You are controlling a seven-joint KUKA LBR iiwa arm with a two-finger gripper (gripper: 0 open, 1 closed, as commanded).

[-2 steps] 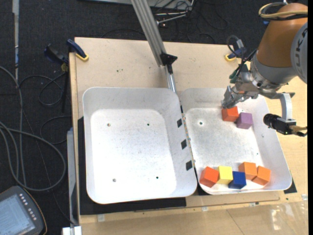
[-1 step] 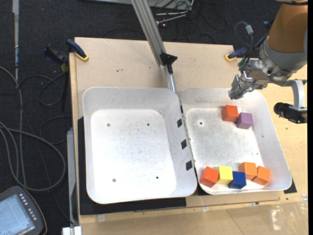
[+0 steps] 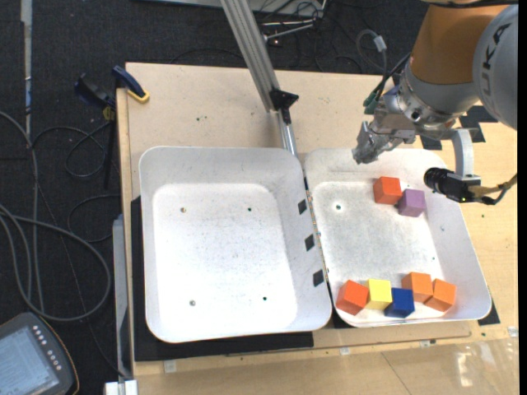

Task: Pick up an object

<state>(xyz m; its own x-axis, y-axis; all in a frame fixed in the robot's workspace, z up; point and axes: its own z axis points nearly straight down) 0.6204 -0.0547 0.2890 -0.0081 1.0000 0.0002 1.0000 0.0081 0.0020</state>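
Two white bins sit side by side on my bench, and I read them from the left. Out on the far left edge of the bench a blue and yellow clamp point(image 3: 123, 83) lies on the board. Next comes the left bin point(image 3: 165, 220), its floor showing plain speckled white. A grey metal bar point(image 3: 251, 44) slants down from the far side and ends near the far corner where both bins meet. Then the right bin point(image 3: 461, 257), which holds all the blocks I can see. Along its near wall, from left to right, I count an orange-red block point(image 3: 353, 296), a yellow block point(image 3: 380, 291), a blue block point(image 3: 402, 302), an orange block point(image 3: 420, 285) and another orange block at the end point(image 3: 443, 294); these five crowd together, neighbours touching or just beside each other. Toward the far side of that bin a lone orange block point(image 3: 387, 190) stands with a purple block point(image 3: 412, 202) touching its right side. The gripper point(image 3: 367, 150) hangs over the far rim of the right bin, just far-left of that lone orange block and apart from it. I cannot tell from here how its jaws stand, and I see nothing in them
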